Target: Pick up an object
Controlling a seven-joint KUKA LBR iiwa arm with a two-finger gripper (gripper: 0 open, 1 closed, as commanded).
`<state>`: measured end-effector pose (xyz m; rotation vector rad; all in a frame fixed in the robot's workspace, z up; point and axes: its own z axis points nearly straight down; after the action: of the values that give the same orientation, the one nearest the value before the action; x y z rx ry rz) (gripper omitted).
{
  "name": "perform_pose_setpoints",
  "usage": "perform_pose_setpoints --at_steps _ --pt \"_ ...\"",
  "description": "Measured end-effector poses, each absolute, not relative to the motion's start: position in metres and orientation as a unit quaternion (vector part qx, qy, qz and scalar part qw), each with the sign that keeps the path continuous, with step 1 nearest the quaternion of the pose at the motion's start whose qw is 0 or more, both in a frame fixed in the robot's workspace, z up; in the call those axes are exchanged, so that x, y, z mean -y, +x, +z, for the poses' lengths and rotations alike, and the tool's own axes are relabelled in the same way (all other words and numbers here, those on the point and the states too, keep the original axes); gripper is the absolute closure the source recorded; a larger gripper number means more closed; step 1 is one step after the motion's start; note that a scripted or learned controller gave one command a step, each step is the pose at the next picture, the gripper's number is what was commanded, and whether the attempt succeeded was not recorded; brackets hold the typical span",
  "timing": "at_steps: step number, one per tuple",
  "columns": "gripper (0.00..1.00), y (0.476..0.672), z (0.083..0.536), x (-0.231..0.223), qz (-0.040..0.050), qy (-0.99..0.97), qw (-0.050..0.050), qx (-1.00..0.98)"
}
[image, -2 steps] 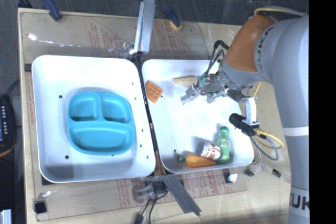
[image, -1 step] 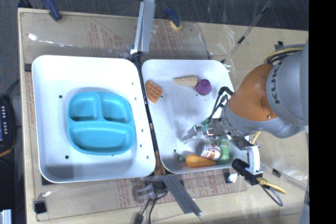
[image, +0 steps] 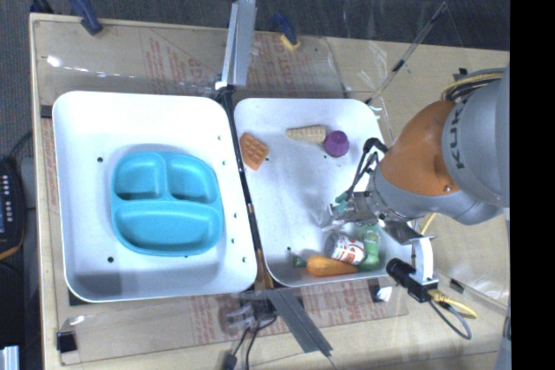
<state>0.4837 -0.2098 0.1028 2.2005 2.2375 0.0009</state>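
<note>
The gripper (image: pixel 354 214) hangs low over the red-labelled can (image: pixel 349 251), just above the carrot (image: pixel 328 266), positioned to grasp; whether it has closed cannot be determined.

Two shallow white bins sit side by side on the tabletop (image: pixel 130 56). The left bin (image: pixel 78 186) holds a turquoise plastic divided tray (image: pixel 165 202). In the right bin (image: pixel 295 186), a waffle-patterned orange biscuit (image: pixel 254 150) lies near the upper left, with a tan cone (image: pixel 307 133) just beside a purple ball (image: pixel 336 143) at the top. At the lower right, the end effector (image: pixel 347 210) hangs over a red-and-white can (image: pixel 348 250), a green item (image: pixel 372 245) and an orange carrot (image: pixel 329 267).
</note>
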Motion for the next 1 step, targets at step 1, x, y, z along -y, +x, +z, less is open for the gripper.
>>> perform_pose_setpoints --at_steps 1 --pt "1.0 0.5588 0.2113 0.2096 -0.0002 0.704 0.0 -0.71"
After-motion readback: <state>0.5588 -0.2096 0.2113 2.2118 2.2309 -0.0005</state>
